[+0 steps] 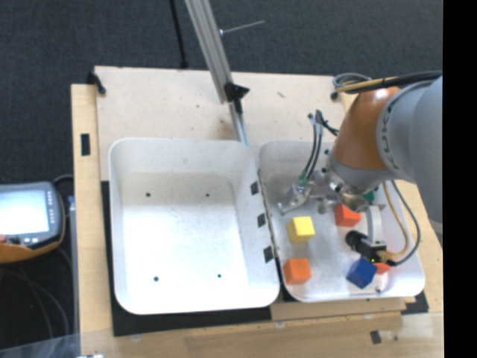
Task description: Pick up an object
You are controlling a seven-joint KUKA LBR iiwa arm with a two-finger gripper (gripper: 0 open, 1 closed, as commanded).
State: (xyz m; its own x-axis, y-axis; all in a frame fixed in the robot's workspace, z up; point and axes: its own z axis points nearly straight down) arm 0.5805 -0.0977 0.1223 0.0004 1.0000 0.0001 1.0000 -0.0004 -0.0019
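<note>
Where the arm [402, 136] reaches in from the right, its wrist hangs over the right bin [279, 162], with the orange band uppermost. The pincer [322, 197] sits low over the middle of that bin. Its state cannot be told, as the wrist and its fittings cover it from above. No object is seen held in it.

Objects noted in the right bin:
- A red-orange block [346, 215] lies just beside the pincer, partly under the wrist.
- A yellow block [302, 228] lies near the pincer, toward the near side, apart from the others.
- An orange block [298, 270] lies by the wall shared with the left bin [127, 162], near the front rim.
- A blue block [361, 274] lies near the front rim on the right, with a small red and white piece [381, 268] just beside it.

The two bins stand side by side, touching, on the pale counter [164, 103]. A metal pole [203, 28] slants down from the top of the view to the back of the gap between the bins. A grey device with a screen [26, 215] sits off the counter at the left edge.
</note>
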